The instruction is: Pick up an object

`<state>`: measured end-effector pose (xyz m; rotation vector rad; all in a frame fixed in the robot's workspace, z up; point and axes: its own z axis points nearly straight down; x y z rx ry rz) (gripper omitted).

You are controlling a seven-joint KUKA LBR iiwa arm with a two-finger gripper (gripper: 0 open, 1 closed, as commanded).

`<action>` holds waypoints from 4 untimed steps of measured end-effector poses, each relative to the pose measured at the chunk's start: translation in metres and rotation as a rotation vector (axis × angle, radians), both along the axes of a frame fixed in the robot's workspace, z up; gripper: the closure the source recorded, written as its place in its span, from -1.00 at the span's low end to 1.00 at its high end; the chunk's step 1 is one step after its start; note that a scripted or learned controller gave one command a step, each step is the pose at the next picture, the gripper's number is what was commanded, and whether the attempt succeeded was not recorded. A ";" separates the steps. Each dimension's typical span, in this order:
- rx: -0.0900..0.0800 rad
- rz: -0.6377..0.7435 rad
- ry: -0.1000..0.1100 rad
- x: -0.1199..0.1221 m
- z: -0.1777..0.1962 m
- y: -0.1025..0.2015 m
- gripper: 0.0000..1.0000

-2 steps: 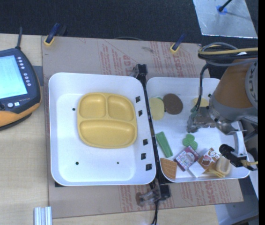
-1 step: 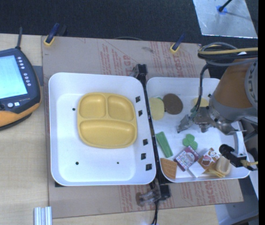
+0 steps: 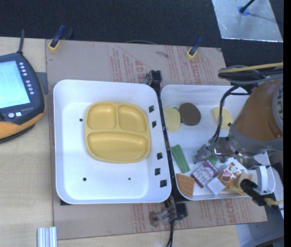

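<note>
The right bin point(image 3: 199, 92) holds several small play-food items: a pale yellow disc point(image 3: 172, 119), a brown round cookie point(image 3: 189, 113), a yellow piece point(image 3: 222, 116), a green stick point(image 3: 180, 158), an orange waffle wedge point(image 3: 185, 184), a pink-and-white packet point(image 3: 204, 174) and a red-and-white packet point(image 3: 231, 173). My gripper point(image 3: 207, 153) hangs low in this bin at the end of the orange-banded arm point(image 3: 258, 115), just above the pink-and-white packet and to the right of the green stick. Nothing is visibly between its fingers.
The left bin point(image 3: 68, 153) bears a yellow divided plate point(image 3: 117, 131). A teach pendant point(image 3: 6, 96) lies on the bench at far left. Black clips point(image 3: 156, 77) join the bins along the middle wall. Cables point(image 3: 222, 112) trail off the arm over the right bin.
</note>
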<state>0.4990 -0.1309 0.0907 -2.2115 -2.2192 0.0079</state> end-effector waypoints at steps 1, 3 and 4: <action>-0.001 0.007 -0.011 0.061 0.002 0.042 -1.00; -0.008 0.001 -0.022 0.067 0.105 0.000 -1.00; -0.003 0.005 -0.015 0.154 0.102 0.027 -1.00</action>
